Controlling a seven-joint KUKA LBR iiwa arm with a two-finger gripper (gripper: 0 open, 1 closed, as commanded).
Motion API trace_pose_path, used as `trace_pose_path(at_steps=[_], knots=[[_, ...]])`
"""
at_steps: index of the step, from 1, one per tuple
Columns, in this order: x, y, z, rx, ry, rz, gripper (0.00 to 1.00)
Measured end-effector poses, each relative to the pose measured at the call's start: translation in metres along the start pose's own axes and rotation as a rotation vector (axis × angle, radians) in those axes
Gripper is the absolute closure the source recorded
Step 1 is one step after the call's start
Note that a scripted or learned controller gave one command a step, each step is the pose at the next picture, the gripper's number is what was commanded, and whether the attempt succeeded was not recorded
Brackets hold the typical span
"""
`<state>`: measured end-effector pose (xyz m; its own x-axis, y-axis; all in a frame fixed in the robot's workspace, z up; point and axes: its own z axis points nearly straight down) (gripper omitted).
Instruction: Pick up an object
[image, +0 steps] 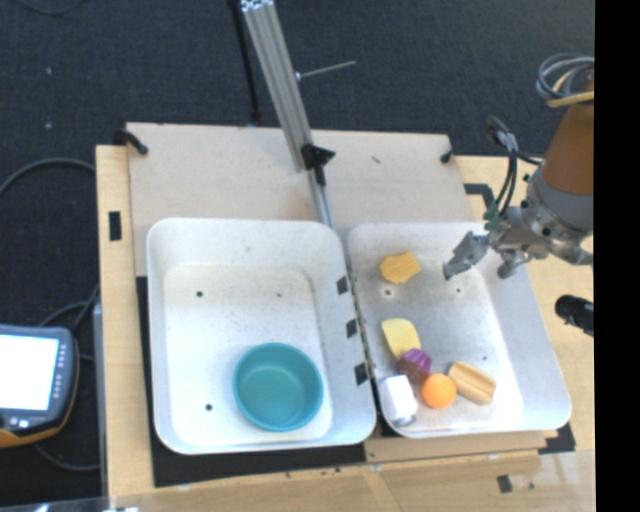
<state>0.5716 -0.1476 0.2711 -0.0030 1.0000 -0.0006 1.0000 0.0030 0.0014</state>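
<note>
Currently gripper (485, 257) spread wide, empty, upper right of frame | nearest: yellow sponge piece (400, 268) | likely light, soft | pinch across flat sides

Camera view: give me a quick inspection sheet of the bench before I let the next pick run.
Surface: bench bears left bin and right bin, side by side.
Job's things: right bin holds yellow chunk, pale yellow block, purple piece, white cylinder, orange ball, tan roll.
Clutter: teal bowl in left bin.
Grippers: gripper open, above right bin's far edge, holding nothing.
Cables: black cable on floor at left; loops behind arm.
Surroundings: dark floor, metal pole, handheld screen.
</note>
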Motion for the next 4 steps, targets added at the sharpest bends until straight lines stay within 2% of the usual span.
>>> trace_pose_path(at_steps=[1, 2, 3, 4], knots=[[0.0, 0.0, 0.0, 0.0, 0.0, 0.001, 0.0], [0.003, 0.001, 0.063, 0.007, 0.0, 0.003, 0.0], [0.0, -0.002, 0.106, 0.005, -0.001, 0.004, 0.0], [-0.005, 0.001, 0.167, 0.004, -0.001, 0.005, 0.0]])
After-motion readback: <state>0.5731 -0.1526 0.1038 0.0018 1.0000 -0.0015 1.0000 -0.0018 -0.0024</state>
